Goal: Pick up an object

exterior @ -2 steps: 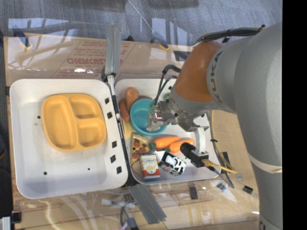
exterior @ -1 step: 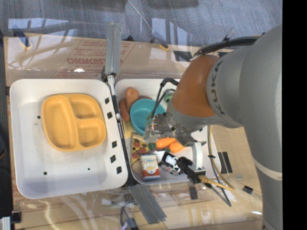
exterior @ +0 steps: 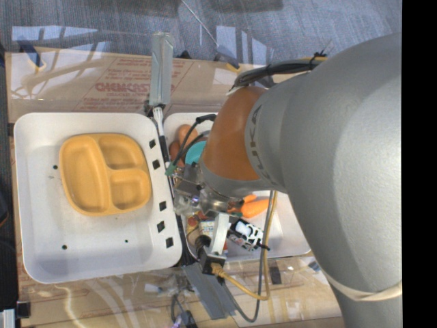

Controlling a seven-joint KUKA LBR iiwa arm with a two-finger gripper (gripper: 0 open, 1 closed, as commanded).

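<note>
left bin point(exterior: 27, 183): white and shallow, on the left of the bench, well apart from where the arm is working.
yellow tray point(exterior: 102, 173): a three-compartment plate lying flat in the left bin, toward its back half. Nothing sits on it as far as I can see.
gripper point(exterior: 194, 207): down low in the right bin, tucked against the wall the two bins share. Open or closed? Honestly can't tell, since the wrist covers it from this angle. I can't make out anything held either.
teal object point(exterior: 196, 153): in the right bin, just behind the gripper (up in the view) and half hidden by the wrist. A small brownish-orange thing point(exterior: 177, 147) sits beside it on the left. Too covered to name either one.
orange band point(exterior: 229, 139): the wrist collar, hanging over the back of the right bin and blocking most of the clutter.
orange piece point(exterior: 258, 206): carrot-looking, just to the right of the gripper. Its long axis runs roughly left-right in the view, tilted slightly. My guess is it's the nearest clean candidate, so a grab means shifting right and closing across its short side.
right bin point(exterior: 290, 238): only its front right corner shows bare.
arm point(exterior: 334, 149): the big grey link, coming in from the right.
</note>
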